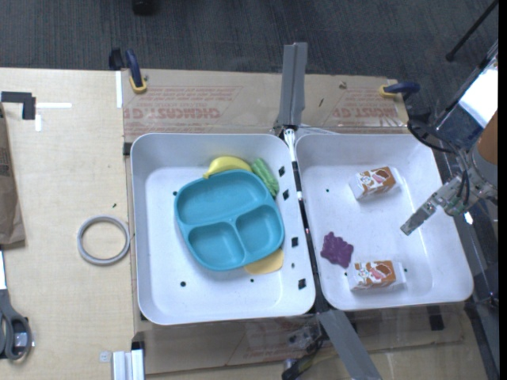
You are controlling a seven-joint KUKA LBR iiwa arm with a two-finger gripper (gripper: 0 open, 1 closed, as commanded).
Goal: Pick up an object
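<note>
Two shallow white bins are seen side by side on the bench, the left bin (150, 236) and the right bin (444, 283), parted by a grey divider (294, 85). In the left bin a blue sectioned tray (229, 220) is laid at a tilt over other items: a yellow object (227, 165) is partly covered at the tray's far edge, a green object (267, 176) is tucked beside it toward the divider, and a pale yellow piece (265, 264) is left peeking from under the near edge. In the right bin three things are spread well apart: a small carton (374, 183) toward the far side, a second small carton (378, 274) near the front wall, and a purple object (337, 249) just left of the latter, close to the divider. The gripper (416, 222) is held over the right side of the right bin, between the two cartons and apart from both; nothing is seen between its fingers, and whether they are apart or together cannot be told. On the bench to the left a grey ring (104, 239) is laid flat, and scissors (14, 332) are cut off by the lower left corner.
</note>
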